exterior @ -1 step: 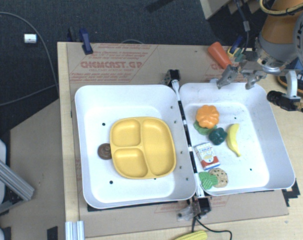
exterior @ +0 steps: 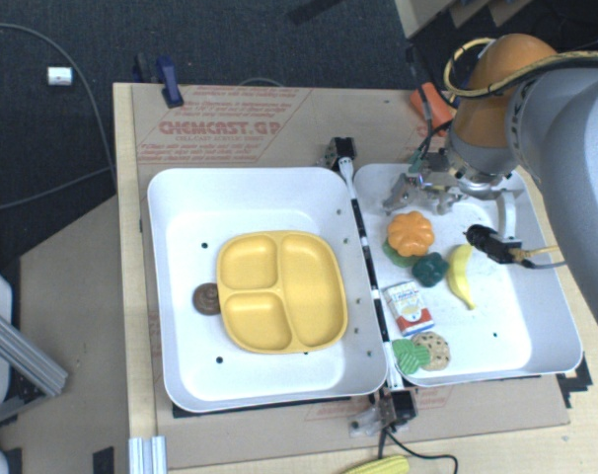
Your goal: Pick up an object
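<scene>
Grey metal is about all that can be made out of the claw (exterior: 425,194). It is hung low over the top end of the right bin (exterior: 536,349), straight under the orange band of the arm (exterior: 565,136). Whether it's open or closed honestly can't be told from this angle.

Just below the claw an orange toy pumpkin (exterior: 410,233) is sat. It's very close, but contact can't be confirmed either way. A dark green toy (exterior: 430,270) is tucked against the pumpkin's lower right side, and a yellow banana (exterior: 461,275) is laid just beside that, pointing down the bin.

Further down, a small red, white and blue carton (exterior: 411,307) is parked near the bin's left wall. Below that, a cookie (exterior: 433,348) is laid up against a green leafy piece (exterior: 407,357) in the bottom left corner.

Over in the left bin (exterior: 171,205), a yellow divided plate (exterior: 279,291) is placed roughly in the middle. A brown disc (exterior: 204,298) is pushed up against its left edge.

Both bins are rested on a cardboard sheet (exterior: 220,121) with red print on it.
</scene>
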{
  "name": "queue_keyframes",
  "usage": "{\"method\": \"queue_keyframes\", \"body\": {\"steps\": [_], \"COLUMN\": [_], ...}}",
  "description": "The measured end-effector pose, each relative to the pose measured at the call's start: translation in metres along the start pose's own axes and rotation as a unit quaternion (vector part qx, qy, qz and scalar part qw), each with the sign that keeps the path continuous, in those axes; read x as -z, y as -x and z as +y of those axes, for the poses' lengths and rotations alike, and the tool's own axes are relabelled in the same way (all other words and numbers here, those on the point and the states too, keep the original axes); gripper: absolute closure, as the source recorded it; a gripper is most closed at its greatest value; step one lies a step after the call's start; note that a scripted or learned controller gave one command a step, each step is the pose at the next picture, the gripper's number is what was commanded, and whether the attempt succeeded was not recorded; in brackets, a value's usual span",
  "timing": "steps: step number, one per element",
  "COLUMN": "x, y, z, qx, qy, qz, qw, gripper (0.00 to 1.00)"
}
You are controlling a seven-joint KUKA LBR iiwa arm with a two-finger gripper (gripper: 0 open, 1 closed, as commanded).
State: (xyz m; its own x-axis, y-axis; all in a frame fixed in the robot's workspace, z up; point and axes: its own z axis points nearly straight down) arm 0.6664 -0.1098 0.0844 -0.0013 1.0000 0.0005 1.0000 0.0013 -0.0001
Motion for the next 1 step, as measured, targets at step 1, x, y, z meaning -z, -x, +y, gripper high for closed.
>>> {"method": "queue_keyframes", "body": {"steps": [1], "x": [0.0003], "y": [-0.0037], "z": [-0.0311], "qx": [-0.001], "qy": [-0.001], "qz": [0.000], "qw": [1.0000], "gripper": [0.00]}}
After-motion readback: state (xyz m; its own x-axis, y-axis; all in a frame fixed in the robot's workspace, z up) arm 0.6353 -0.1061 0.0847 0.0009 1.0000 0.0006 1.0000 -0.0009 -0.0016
